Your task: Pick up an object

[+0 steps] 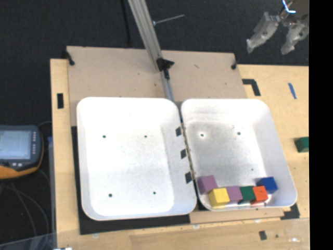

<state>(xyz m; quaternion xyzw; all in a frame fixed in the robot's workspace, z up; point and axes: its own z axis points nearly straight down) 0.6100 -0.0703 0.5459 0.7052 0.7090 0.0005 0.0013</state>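
Blocks (pixel 237 192), small, rigid and probably light, crowd the right bin's (pixel 270 124) near edge. My gripper (pixel 274 34) hangs open and empty, well apart beyond it. The blue block (pixel 267 184) looks least crowded; I'd pinch its 2 flat sides.

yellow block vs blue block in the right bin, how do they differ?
The yellow block is yellow and lies near the bin's front left; the blue block is blue and lies farther right. The yellow block touches purple blocks; the blue block sits beside the orange block. Both look similar in size and lie along the right bin's front edge.
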